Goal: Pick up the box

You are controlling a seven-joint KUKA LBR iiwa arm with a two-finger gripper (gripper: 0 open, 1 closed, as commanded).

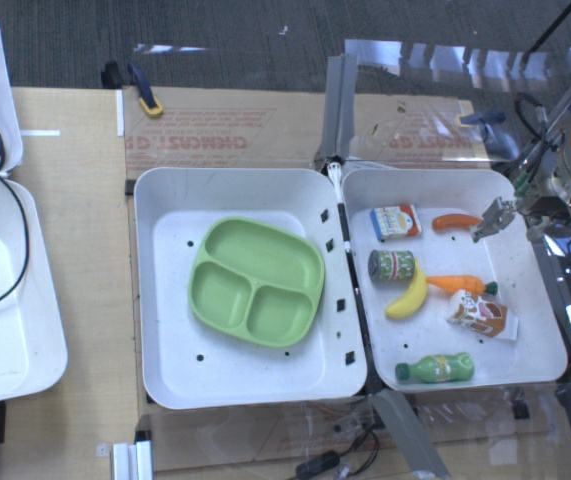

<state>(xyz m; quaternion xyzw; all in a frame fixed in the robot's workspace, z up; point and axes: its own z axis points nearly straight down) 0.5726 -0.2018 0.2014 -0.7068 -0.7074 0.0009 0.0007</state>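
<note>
Box [395, 222] lies flat in the right bin [545, 298], back-left corner, touching nothing. Just in front of it: a small can [392, 265] on its side, banana [408, 294] against the can. To the box's right, a red sausage-like item [454, 222]; then a carrot [456, 284], a crumpled carton [481, 315] and a green bottle [435, 369] at the front. Left bin [160, 298] holds a green divided plate [257, 281]. Tool [493, 219] hovers at the right bin's far-right side, well apart from the box, holding nothing; can't tell whether it's spread.
</note>
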